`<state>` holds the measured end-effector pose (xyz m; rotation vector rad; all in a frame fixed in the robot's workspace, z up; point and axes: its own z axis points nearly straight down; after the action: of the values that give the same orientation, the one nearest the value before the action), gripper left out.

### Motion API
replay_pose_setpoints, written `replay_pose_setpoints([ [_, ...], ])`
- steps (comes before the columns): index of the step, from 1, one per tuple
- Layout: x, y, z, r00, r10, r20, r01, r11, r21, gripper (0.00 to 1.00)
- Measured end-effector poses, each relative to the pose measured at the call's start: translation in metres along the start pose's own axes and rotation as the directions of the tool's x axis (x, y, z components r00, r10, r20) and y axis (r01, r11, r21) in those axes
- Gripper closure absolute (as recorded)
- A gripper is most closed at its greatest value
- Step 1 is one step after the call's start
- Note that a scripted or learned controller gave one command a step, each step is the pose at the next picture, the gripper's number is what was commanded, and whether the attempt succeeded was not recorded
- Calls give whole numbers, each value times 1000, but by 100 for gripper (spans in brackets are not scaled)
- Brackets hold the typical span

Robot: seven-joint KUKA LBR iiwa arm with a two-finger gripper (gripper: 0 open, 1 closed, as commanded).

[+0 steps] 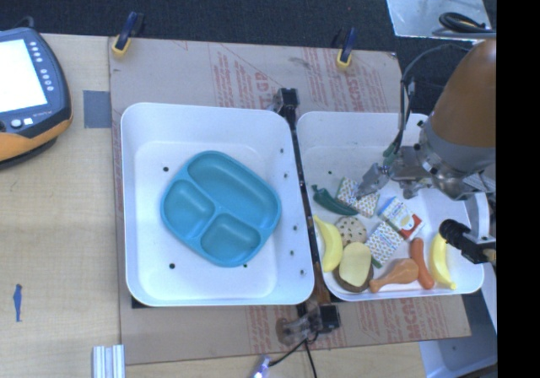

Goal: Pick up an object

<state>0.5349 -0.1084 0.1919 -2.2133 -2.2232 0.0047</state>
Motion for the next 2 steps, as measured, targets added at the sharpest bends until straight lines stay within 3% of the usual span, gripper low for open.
replay_pose_setpoints([
  [1,9,-48,92,1000,-2,0,2,1000,-3,0],
  [2,0,28,96,1000,1,4,-1,1000,-12,0],
])
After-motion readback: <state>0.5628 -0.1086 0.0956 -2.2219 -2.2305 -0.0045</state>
